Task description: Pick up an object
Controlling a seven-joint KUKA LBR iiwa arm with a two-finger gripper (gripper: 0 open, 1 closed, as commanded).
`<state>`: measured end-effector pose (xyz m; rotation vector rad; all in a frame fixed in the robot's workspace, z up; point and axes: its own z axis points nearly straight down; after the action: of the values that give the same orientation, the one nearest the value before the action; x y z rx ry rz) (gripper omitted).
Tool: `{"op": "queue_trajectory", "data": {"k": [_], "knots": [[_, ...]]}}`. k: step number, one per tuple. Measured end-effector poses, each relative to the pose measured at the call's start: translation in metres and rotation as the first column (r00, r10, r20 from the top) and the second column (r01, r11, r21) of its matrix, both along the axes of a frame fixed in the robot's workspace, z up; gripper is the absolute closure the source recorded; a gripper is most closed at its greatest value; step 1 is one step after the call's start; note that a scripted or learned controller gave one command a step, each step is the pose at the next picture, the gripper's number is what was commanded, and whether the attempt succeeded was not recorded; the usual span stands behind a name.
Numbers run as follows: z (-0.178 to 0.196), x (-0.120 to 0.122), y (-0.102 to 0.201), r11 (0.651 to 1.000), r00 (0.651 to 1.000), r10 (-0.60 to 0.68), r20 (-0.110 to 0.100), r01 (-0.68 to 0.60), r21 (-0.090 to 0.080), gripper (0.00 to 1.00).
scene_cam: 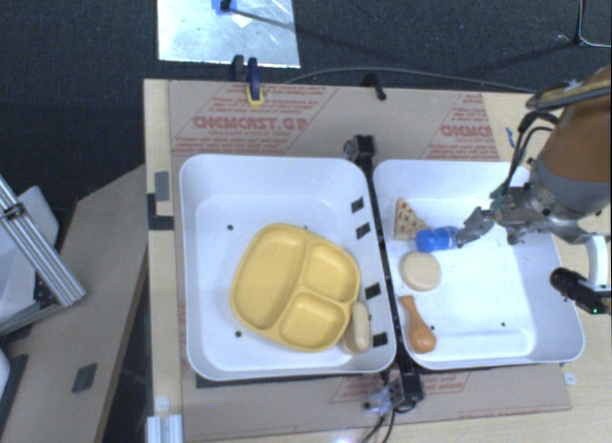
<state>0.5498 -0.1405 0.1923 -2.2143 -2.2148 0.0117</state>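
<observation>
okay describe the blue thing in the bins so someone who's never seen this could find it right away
Look at the right bin, the one the arm reaches into. Along its left side lies a column of small items: a tan wedge, a cream disc, an orange drumstick. The blue object sits between wedge and disc, right at the gripper, and is the only blue item in either bin.

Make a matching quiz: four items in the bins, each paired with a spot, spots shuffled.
Items:
1. yellow tray
2. blue item
3. drumstick
4. wedge

Places:
A. right bin, nearest the front wall
B. left bin, middle
C. right bin, by the hand's tip
D. right bin, back left, near the divider

Pairs: 1-B, 2-C, 3-A, 4-D
</observation>
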Motion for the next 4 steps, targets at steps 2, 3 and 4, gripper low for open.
{"op": "queue_trajectory", "data": {"k": [2, 3, 4], "knots": [[-0.034, 0.003, 0.002, 1.000, 1.000, 0.002, 0.012, -0.002, -0.002, 0.00], [-0.094, -0.003, 0.005, 1.000, 1.000, 0.001, 0.011, -0.001, -0.001, 0.00], [-0.103, 0.001, 0.004, 1.000, 1.000, 0.001, 0.018, -0.001, -0.001, 0.00]]}}
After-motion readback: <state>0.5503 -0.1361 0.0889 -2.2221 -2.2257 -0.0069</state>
